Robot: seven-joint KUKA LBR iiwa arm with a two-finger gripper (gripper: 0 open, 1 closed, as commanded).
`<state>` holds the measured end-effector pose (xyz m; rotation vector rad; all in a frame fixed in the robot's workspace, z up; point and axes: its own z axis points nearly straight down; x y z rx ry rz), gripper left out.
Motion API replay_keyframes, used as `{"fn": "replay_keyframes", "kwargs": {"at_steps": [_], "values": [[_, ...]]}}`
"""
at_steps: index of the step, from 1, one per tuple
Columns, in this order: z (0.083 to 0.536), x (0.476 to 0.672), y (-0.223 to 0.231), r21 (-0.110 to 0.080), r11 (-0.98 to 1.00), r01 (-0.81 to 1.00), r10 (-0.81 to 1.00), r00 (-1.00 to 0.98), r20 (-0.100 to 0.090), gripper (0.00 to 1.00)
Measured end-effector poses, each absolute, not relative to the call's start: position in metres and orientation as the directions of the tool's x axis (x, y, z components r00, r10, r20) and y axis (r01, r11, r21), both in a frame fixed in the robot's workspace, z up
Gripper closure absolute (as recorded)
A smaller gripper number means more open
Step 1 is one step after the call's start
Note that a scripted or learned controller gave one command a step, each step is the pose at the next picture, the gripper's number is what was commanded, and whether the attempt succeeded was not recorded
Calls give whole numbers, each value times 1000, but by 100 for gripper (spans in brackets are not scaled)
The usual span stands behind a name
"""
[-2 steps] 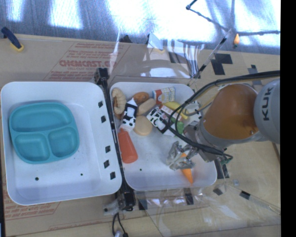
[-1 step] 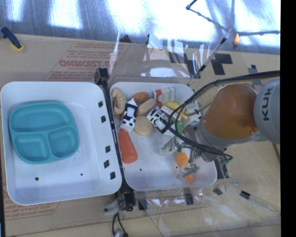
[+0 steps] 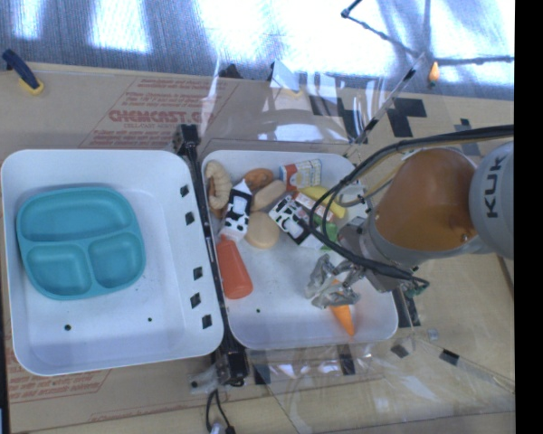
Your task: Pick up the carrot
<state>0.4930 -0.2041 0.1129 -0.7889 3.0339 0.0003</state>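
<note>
The end effector point(image 3: 330, 283) was low in the right bin point(image 3: 281, 328), toward the bin's 4 o'clock corner, metal fingers pointing down-left. Couldn't tell whether the fingers were spread or pressed together; too much glare and clutter there. Nothing was visibly pinched between them.

The carrot point(image 3: 344, 318) lay just at 5 o'clock of the end effector, on the bin floor near the front rim, small, orange, narrow tip toward 5 o'clock. Its top end was right at the fingertips; touching or not, unclear.

At 9 o'clock of the end effector, well apart, an orange-red bottle point(image 3: 234, 267) lay by the bin's left wall. At 10–11 o'clock sat a heap of toy food: a black-and-white carton point(image 3: 238, 213), a tan potato-like piece point(image 3: 263, 231), a bread roll point(image 3: 259, 179), a bagel-like ring point(image 3: 219, 186), another black-and-white carton point(image 3: 290, 219), a yellow piece point(image 3: 318, 194), and a white pack w/ red and blue ends point(image 3: 300, 172).

The arm point(image 3: 425, 211) came in from 3 o'clock, w/ orange band and black cables looped over it.

The left bin point(image 3: 100, 346) held a teal divided plate point(image 3: 80, 240) toward its 9 o'clock side. Both bins sat on a cardboard-covered worktop point(image 3: 145, 111).
</note>
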Motion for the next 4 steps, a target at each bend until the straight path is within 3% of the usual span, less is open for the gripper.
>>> {"fn": "replay_keyframes", "kwargs": {"at_steps": [1, 2, 3, 4], "values": [[113, 493, -204, -1, 873, -488, -488, -873, -6, 0], [92, 487, -209, 2, 905, -426, -426, -905, 0, 0], [103, 490, -207, 0, 901, -434, -434, -901, -3, 100], [103, 490, -206, 0, 901, -434, -434, -901, -3, 0]]}}
